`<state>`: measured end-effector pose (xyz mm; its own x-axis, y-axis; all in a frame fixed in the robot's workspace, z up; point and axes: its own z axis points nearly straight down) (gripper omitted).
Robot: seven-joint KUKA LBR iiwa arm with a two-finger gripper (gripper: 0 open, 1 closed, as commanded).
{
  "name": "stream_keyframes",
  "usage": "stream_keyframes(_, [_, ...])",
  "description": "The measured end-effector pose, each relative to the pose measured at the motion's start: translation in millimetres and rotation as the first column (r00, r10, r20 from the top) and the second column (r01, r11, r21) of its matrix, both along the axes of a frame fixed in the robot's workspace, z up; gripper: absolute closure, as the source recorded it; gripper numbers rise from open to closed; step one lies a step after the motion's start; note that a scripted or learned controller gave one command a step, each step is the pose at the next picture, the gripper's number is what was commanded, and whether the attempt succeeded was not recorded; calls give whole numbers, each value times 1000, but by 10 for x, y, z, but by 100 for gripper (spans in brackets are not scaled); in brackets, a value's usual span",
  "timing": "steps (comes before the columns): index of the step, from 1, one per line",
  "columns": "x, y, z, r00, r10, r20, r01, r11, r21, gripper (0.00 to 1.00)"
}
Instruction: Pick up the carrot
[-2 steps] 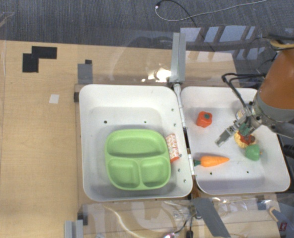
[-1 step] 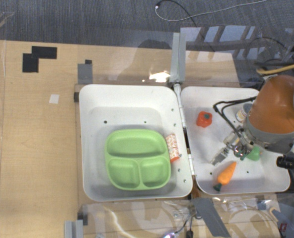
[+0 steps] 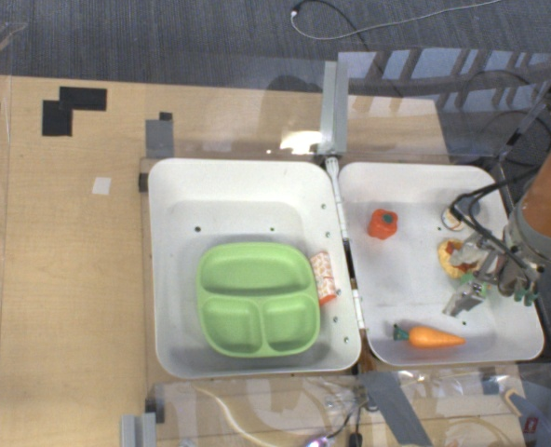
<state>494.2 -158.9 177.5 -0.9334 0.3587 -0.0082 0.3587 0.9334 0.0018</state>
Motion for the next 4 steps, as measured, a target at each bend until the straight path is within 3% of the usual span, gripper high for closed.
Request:
stream_keyframes(1, [28,9,111,1000,-4,7,4,1000,0,100])
stream_keyframes(2, [-59,714,2599,863,-505,0,505,863,5,100])
stream_keyframes(3, [-58,1210,1650,792,-610,-4,610,792,4,100])
stream_keyframes(4, [491,1180,1945,891,-454,0,454,891,5,100])
